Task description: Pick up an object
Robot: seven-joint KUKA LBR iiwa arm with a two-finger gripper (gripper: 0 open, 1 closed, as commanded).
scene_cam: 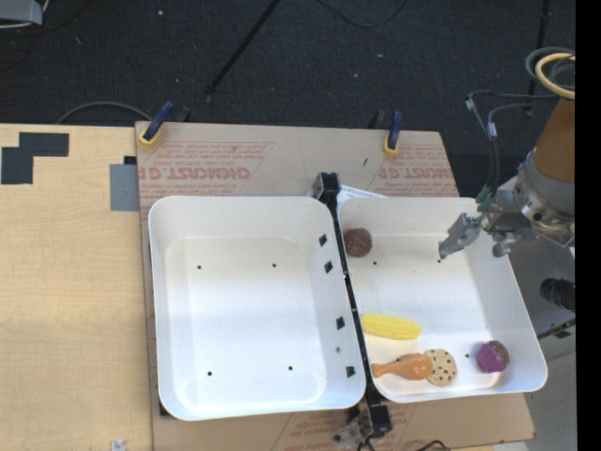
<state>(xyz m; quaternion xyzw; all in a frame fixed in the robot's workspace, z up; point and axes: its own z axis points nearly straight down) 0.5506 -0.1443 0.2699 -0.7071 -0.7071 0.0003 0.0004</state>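
While my gripper [462, 236] hangs empty over the right bin's [512, 289] far side, fingers a little apart, the ball [358, 242] sits left by the divider [343, 289]. Reaching there, I judge I could clip that wall or nudge the ball away.

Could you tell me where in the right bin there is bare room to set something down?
The bare stretch of the right bin lies mid-floor, between the brown ball by the divider and the yellow corn. The near end is crowded: corn, drumstick, cookie, purple ball. The gripper hangs over the far part.
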